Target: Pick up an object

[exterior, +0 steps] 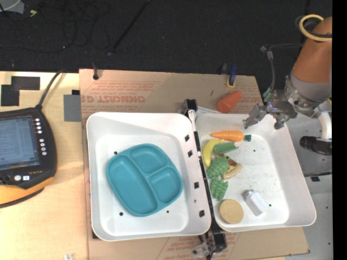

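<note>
gripper: upper right of frame, above right bin's top edge, fingers spread wide, holding nothing
carrot: top of right bin, just below-left of gripper
tray: teal, left bin

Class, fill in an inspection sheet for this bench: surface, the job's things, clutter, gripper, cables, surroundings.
Surface: cardboard sheet under two white bins.
Job's things: right bin holds toy carrot, banana, green grapes, round tan disc, small grey bottle.
Clutter: teal divided plate in left bin; orange-red object on the cardboard.
Gripper: gripper open, above right bin's far edge, holding nothing.
Cables: black cables at the back.
Surroundings: teach pendant at left.
</note>
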Controlling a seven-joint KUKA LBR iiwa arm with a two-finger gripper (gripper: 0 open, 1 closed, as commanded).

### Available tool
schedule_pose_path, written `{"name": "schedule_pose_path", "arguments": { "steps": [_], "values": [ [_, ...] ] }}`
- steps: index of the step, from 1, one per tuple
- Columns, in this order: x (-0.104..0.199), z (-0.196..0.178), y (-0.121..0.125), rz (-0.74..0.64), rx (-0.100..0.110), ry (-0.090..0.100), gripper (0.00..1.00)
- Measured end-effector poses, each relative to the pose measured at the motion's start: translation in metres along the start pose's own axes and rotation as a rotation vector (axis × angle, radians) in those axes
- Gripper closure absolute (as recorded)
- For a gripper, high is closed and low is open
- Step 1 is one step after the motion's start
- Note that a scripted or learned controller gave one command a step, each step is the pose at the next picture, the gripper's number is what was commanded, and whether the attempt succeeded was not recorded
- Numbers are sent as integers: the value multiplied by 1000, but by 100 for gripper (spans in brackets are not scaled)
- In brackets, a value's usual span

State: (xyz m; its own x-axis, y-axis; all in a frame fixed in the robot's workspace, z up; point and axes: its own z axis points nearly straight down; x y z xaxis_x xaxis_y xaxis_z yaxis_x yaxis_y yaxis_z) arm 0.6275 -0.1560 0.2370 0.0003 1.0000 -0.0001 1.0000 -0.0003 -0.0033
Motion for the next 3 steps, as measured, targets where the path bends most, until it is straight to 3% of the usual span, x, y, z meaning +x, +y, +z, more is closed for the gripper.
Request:
{"name": "schedule_pose_path", "arguments": {
  "steps": [1,2,3],
  "values": [
    [24,151,-19,2,3,5,0],
    [-8,141,-75,4,2,2,0],
    [34,148,-22,-4,-5,0,0]
  ]
}}
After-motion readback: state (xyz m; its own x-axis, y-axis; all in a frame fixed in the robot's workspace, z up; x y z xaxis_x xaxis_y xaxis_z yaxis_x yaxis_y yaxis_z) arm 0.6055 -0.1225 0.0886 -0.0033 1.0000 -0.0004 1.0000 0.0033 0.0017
